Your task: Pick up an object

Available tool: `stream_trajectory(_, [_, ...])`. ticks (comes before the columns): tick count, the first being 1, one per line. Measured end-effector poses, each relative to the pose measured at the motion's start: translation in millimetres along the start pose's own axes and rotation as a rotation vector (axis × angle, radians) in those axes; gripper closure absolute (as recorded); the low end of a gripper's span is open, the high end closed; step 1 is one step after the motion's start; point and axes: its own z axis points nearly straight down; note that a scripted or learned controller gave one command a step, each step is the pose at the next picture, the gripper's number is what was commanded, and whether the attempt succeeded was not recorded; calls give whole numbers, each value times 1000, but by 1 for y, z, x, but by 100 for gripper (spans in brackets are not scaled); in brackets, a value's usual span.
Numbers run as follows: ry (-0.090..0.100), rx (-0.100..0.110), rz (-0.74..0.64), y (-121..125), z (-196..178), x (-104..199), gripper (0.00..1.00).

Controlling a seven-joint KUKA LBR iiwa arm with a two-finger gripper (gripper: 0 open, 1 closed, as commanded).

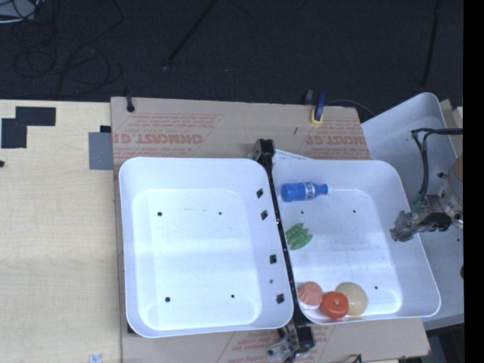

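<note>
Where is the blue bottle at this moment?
The blue bottle lies on its side in the right bin, near its far left corner, above the green leaf.

You've got 2 white bins side by side: left bin point(144, 195) and right bin point(386, 180), meeting at a black divider strip point(277, 233) w/ clips. Both sit on a cardboard sheet point(197, 131) w/ red printed lettering, lying on the light wood surface point(53, 240). Black & grey tape patches point(30, 123) mark the surface at upper left. A blue-yellow clamp point(318, 108) grips the cardboard's far edge, a black peg point(128, 104) near its left corner. Dark floor point(227, 29) w/ cables behind.
</note>
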Motion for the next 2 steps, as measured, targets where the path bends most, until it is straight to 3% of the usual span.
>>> stream_trajectory(1, [-5, -12, 1, -34, -115, -1, 100])
stream_trajectory(2, [1, 2, 2, -33, -52, 1, 100])
